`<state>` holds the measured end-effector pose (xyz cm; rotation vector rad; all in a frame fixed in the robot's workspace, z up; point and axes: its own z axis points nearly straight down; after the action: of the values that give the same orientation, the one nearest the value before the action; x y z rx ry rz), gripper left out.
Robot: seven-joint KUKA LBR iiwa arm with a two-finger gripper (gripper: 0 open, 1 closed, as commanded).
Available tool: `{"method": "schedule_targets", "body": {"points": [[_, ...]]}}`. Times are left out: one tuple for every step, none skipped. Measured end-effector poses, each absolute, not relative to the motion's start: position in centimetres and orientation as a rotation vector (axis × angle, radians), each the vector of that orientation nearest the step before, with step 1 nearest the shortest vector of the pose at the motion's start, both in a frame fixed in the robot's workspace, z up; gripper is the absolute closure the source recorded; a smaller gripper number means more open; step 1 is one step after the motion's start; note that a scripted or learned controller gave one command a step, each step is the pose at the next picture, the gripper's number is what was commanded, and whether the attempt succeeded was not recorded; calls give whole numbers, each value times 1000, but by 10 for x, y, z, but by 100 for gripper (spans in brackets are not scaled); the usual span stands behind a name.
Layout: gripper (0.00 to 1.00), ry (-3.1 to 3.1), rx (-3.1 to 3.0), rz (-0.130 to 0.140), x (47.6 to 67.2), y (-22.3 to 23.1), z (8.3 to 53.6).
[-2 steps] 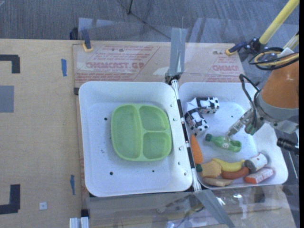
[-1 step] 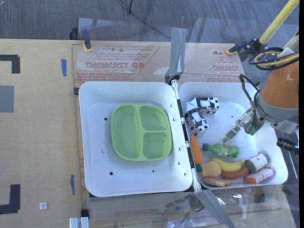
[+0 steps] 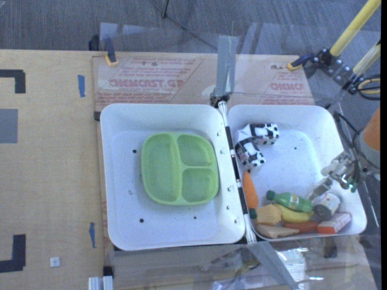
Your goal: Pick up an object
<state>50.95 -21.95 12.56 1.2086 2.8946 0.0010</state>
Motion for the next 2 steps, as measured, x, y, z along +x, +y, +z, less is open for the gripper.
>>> {"method": "schedule_targets", "body": {"points": [[0, 2853, 1301, 2, 498, -223, 149], [0, 3006, 885, 2, 551, -150, 200]]}}
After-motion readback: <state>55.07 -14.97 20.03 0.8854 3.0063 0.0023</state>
